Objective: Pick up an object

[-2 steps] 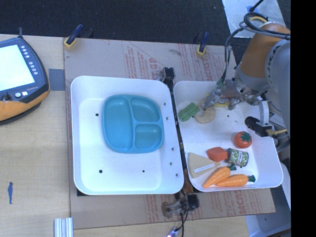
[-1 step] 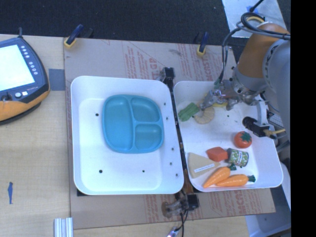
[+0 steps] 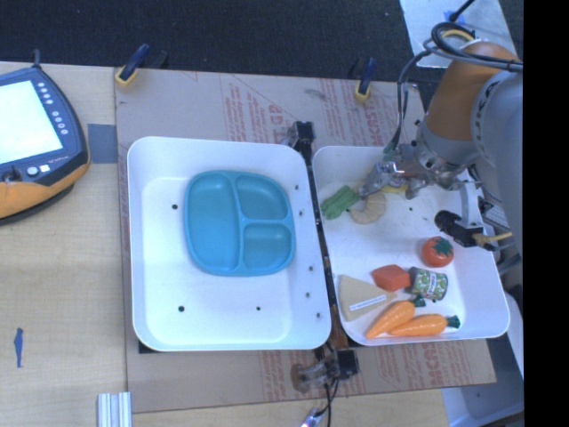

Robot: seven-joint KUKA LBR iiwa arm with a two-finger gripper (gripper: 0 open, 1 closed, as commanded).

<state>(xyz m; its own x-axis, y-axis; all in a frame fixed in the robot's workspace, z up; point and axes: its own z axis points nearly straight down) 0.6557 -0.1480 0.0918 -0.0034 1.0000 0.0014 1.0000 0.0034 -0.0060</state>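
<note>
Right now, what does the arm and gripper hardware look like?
The arm is rounded, grey, with an orange band above the wrist. Black cables loop over its top. The gripper is small, metallic grey, with dark fittings at its base.

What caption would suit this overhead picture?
Arm's gripper low in the right bin of toy food; blue plate in the left bin.

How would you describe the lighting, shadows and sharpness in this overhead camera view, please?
In the camera view, light is even and bright; the left bin looks nearly washed out, with soft shadows along its inner wall. The blue plate is fairly crisp. The gripper and the toy food beside it are soft and hard to resolve. The floor at the top is dark.
</note>
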